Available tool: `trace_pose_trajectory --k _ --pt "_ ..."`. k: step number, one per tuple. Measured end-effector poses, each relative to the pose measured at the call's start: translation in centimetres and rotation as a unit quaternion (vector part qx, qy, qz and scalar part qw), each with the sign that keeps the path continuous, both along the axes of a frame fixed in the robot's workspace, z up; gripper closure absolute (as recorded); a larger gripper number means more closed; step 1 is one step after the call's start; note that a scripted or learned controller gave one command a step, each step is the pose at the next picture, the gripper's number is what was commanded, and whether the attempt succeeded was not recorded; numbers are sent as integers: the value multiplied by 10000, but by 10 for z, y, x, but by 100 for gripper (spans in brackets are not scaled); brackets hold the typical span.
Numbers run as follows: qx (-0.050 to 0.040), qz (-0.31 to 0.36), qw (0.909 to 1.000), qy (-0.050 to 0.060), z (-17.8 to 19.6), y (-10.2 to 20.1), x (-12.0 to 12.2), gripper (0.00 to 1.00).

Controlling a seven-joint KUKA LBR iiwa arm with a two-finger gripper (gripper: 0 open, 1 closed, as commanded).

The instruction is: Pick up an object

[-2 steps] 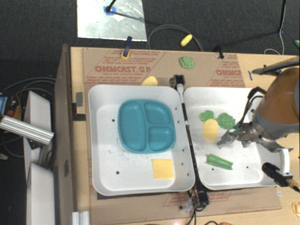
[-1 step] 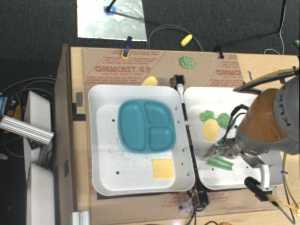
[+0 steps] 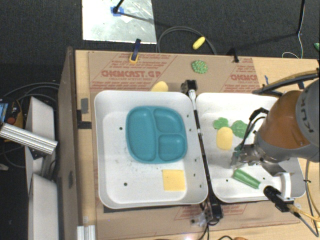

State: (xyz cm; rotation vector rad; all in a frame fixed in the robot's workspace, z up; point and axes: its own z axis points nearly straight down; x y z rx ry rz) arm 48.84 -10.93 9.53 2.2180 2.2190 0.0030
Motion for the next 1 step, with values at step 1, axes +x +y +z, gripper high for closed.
trace_pose_trajectory --k 1 --pt "-26 26 10000 -58 84 -46 92 100"
